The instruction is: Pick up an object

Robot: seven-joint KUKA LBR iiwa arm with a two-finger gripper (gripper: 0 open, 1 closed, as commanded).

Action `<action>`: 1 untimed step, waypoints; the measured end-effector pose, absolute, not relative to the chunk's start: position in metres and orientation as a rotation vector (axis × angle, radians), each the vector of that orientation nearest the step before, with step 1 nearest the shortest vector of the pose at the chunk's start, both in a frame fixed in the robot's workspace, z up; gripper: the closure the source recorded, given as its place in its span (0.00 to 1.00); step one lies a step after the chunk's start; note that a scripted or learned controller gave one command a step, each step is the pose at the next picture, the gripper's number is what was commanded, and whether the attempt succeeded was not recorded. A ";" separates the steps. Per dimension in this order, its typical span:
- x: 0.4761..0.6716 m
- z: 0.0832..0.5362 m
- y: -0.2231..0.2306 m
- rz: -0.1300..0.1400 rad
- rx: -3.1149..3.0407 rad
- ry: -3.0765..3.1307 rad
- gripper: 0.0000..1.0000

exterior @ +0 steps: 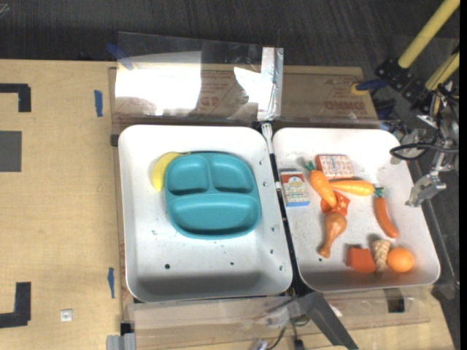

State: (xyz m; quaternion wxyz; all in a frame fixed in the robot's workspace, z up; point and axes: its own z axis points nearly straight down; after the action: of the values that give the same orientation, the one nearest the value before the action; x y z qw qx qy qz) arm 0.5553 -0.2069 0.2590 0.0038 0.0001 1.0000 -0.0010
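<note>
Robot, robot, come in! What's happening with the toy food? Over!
End effector at right bin's right edge, holding nothing seen. Toy food untouched: carrot, drumstick, orange. Teal tray in left bin.

The tan cardboard-covered worktop [58, 217] carries two shallow white plastic bins (touching, side by side): one [146, 268] at nine o'clock, the other [416, 268] at three.

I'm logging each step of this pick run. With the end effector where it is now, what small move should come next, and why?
Probably a short move leftward over the right bin, toward the sausage. The end effector sits at that bin's right edge, not above any item, and the sausage lies nearest, apart from the orange and the other food.
</note>
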 end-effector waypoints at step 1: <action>0.547 0.097 -0.188 -0.004 0.005 3.132 0.00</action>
State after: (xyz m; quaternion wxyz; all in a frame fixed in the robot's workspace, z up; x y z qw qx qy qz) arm 0.5474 -0.1880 0.0970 0.0049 0.0017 1.0000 -0.0014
